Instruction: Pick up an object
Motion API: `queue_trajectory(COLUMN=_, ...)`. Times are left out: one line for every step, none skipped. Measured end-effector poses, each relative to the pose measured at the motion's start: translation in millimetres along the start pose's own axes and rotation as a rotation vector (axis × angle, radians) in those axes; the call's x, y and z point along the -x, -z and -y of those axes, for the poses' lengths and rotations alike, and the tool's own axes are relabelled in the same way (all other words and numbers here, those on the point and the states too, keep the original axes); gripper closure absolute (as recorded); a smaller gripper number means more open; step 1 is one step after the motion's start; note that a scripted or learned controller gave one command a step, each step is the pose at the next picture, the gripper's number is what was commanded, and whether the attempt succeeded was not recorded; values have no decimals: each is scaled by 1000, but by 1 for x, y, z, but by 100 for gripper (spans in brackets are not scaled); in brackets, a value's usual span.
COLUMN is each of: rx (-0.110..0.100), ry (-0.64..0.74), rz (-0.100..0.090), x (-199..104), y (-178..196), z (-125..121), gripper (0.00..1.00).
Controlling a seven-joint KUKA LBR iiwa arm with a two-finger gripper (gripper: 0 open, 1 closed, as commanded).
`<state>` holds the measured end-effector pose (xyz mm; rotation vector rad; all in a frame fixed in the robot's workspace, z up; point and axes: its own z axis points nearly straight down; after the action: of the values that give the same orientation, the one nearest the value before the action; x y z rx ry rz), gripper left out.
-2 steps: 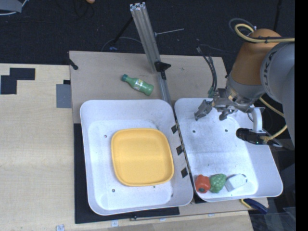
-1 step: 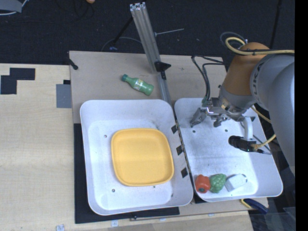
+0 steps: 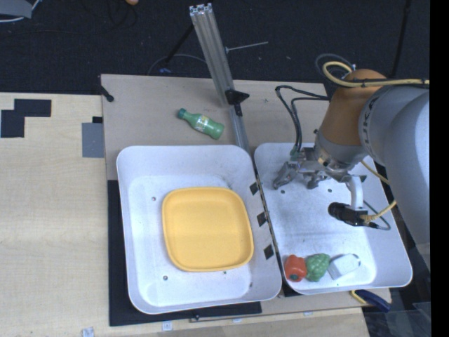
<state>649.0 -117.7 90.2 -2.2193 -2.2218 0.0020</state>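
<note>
A: Three small things sit in the right bin's (image 3: 393, 272) near corner: a red toy (image 3: 295, 267), a green toy (image 3: 317, 266), a white piece (image 3: 344, 265), all touching

B: And the claw (image 3: 300, 176)?

A: High over the bin's far end, well apart from them; released or clenched, I can't tell. I'd centre over the white piece, the outermost, then descend straight

Two white bins (image 3: 140, 188); one yellow plate (image 3: 208, 228); one green bottle (image 3: 200, 123); three small objects (image 3: 319, 266), red, green, white.
</note>
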Motion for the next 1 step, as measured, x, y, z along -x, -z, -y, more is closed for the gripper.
queue_trajectory(rx=1, ry=-1, rz=0, x=1, y=11, z=0, gripper=100)
